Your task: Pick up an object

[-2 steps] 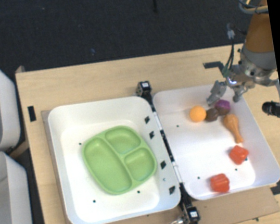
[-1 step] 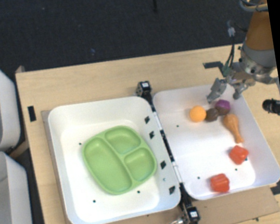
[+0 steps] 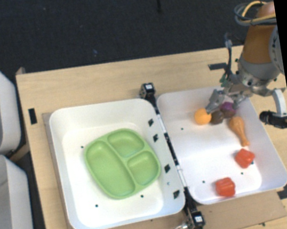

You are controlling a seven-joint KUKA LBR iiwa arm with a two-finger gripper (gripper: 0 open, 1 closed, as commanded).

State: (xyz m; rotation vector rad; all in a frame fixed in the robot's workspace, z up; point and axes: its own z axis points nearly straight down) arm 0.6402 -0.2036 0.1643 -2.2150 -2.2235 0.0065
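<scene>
Purple, a small object (image 3: 227, 107) sits just right of the orange ball (image 3: 203, 117), directly under my gripper (image 3: 222, 102). I cannot tell whether it is grasped; nothing looks lifted yet, so the pick remains.

Five small things lie in the right bin (image 3: 197, 183), all loose on its white floor. An orange ball (image 3: 203, 117) sits toward the far side, with a purple piece (image 3: 228, 107) just beside it (partly covered, so its shape is hard to tell). A tan drumstick-shaped toy (image 3: 238, 129) lies lengthwise near the right wall. Nearer the front, a red chunk (image 3: 244, 158) rests alone, and a red-orange block (image 3: 225, 187) sits close to the front edge, apart from it.
</scene>
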